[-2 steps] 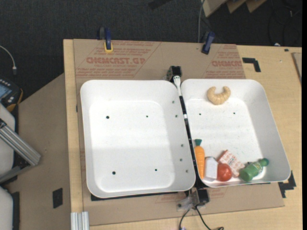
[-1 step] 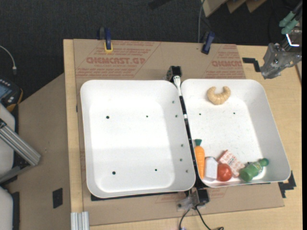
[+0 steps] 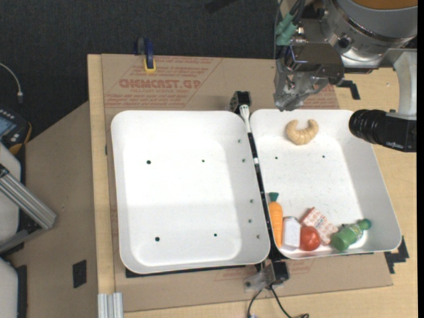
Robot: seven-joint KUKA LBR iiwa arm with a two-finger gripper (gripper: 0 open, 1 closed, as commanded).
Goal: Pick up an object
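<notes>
From the overhead camera, the grey arm's claw (image 3: 289, 99) hangs above the far rim of the right bin (image 3: 371, 177), just beyond a pale croissant (image 3: 302, 131); whether its fingers are parted or closed cannot be told, though nothing appears to sit between them. Along the bin's near edge lie a carrot (image 3: 275, 217), a red tomato-like piece (image 3: 309, 238), a pink-patterned packet (image 3: 318, 220) and a green bottle (image 3: 348, 235). The left bin (image 3: 132, 177) sits alongside on the worktop (image 3: 99, 91).
</notes>
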